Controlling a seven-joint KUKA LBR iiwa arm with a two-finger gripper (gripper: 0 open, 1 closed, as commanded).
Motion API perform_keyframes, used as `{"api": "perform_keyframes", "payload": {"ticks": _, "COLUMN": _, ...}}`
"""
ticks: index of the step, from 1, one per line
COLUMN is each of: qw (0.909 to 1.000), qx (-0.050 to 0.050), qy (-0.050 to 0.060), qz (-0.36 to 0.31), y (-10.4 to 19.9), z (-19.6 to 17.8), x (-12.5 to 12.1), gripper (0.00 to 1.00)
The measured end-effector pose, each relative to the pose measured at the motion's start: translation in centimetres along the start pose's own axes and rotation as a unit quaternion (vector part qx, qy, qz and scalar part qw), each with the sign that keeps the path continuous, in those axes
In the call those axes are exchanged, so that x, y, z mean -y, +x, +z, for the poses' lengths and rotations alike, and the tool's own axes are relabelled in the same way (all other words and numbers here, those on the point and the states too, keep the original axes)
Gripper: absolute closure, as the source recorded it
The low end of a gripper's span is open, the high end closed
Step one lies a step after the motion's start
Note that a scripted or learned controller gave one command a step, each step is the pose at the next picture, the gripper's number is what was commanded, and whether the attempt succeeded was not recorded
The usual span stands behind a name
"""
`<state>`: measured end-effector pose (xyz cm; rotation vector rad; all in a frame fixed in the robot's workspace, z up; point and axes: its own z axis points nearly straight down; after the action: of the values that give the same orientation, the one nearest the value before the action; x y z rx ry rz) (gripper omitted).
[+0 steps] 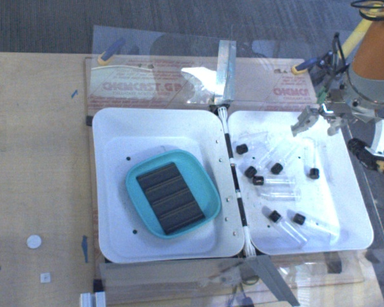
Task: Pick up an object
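Observation:
Several clear vials with black caps lie scattered in the right bin (352, 229), among them one near the left wall (242, 149), one in the middle (276, 168) and one to the right (313, 173). The left bin (109, 171) holds a teal tray (208, 190) with a black ridged block (171, 197) in it. My gripper (317, 121) hangs over the right bin's far right corner, above the vials and apart from them. It is open, its fingers spread with nothing between them.
The grey arm with its orange band (374, 50) comes in at the upper right, with cables beside it. A metal divider post (226, 69) and clear sheeting stand behind the bins. The wooden bench (38, 158) stretches to the left.

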<state>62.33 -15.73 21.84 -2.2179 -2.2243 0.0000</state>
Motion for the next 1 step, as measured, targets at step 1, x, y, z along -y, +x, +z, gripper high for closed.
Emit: {"api": "perform_keyframes", "payload": {"ticks": 1, "qw": 0.9996, "qx": 0.0, "qy": -0.001, "qz": -0.026, "y": -0.05, "z": 12.33, "x": 4.97, "gripper": 0.0}}
